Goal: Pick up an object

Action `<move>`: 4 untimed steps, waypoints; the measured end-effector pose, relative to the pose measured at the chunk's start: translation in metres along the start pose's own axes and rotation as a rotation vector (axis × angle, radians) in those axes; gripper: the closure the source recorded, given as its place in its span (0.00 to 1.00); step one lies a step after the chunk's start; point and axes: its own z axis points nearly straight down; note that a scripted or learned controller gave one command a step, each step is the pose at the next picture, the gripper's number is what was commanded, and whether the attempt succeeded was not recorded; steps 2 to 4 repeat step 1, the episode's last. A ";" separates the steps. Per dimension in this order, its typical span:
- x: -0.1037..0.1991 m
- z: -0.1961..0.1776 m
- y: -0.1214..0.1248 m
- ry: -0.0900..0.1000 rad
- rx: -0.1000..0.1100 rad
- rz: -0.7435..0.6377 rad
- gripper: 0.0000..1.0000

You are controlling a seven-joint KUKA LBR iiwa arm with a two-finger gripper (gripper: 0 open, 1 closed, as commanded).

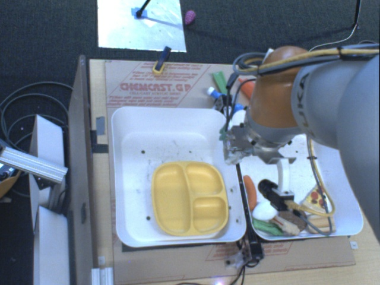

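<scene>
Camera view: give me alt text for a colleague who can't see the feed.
The grey arm reaches in from the right, its gripper low over the divide between two white bins. The left bin holds a yellow sectioned tray; the right bin holds small items, among them a carrot and a white egg-shaped piece.

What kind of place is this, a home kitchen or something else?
Most likely a robotics lab bench, not a kitchen: a grey robot arm reaches over two white bins resting on a cardboard sheet, with loose cables lying on dark carpet.
</scene>
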 end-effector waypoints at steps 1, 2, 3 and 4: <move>-0.090 -0.038 0.002 -0.005 -0.006 0.015 1.00; -0.090 -0.038 0.002 -0.005 -0.006 0.015 1.00; -0.090 -0.038 0.002 -0.005 -0.006 0.015 1.00; -0.090 -0.038 0.002 -0.005 -0.006 0.015 1.00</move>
